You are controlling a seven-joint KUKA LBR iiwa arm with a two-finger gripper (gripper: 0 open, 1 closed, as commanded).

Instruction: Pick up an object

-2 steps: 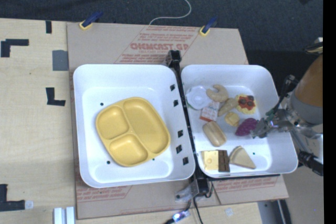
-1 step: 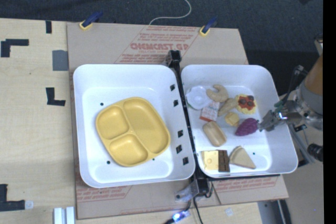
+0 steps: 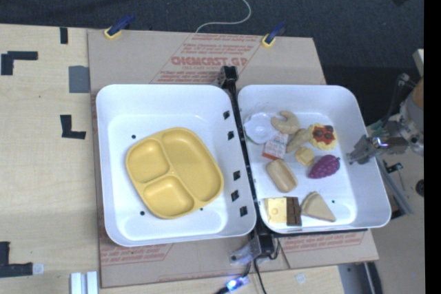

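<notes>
Overhead view of the surface point(image 3: 41, 148) with two white bins side by side. My hand point(image 3: 360, 151) sits at the right rim of the right bin point(image 3: 344, 101), outside the heap and touching nothing; from this angle I cannot tell how it is set, so I treat it as carrying nothing.

The left bin point(image 3: 114, 113) holds a yellow divided tray point(image 3: 173, 172). The candidates for picking all lie in the right bin: a purple grape cluster point(image 3: 323, 166) nearest my hand, a small yellow cube point(image 3: 304, 155) just beside it, a red-and-yellow pastry point(image 3: 323, 136) toward the far wall, a tan bread roll point(image 3: 281, 175), a curved tan piece point(image 3: 286, 122), a clear round lid point(image 3: 258, 127), a red-and-white packet point(image 3: 275, 147), a cheese wedge point(image 3: 318, 207) and a yellow-and-brown block point(image 3: 282, 211) near the front wall.

To do this step well, I judge the grape cluster the best target: it is close and has free space on its right and front. I should come straight down over it and close across its narrow width, keeping clear of the cube. The wedge is my second choice, though it lies close to the bin wall, which may block a fingertip.
</notes>
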